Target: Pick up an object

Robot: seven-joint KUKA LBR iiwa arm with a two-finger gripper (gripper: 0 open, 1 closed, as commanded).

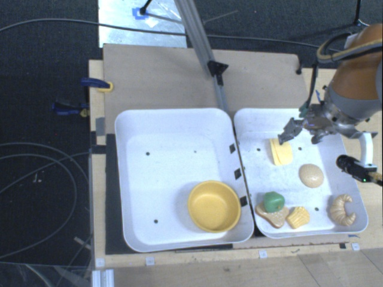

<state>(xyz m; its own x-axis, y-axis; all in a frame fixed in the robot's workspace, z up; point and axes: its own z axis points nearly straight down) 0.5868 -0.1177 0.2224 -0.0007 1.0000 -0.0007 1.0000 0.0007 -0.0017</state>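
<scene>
Camera view: claw (301, 131) above upright-lying yellow slab (281, 152), long axis up-down.

site: robot lab | your cues: bench (161, 76) with clamps (96, 85), two white bins (134, 124), floor cables (42, 160), tripod leg (194, 26)

Two white bins sit side by side on a brown bench (161, 76). The left bin (137, 160) and the right bin (254, 130) touch in the middle, and small black clips (237, 173) sit along that joined edge. A grey pole (200, 34) slants up from the bench behind the bins. A blue and yellow clamp (96, 84) grips the bench's left edge. Thin black cables (36, 160) curl on the dark floor (42, 52). A shiny patch of floor with blue tape (139, 14) lies at the top.
</scene>
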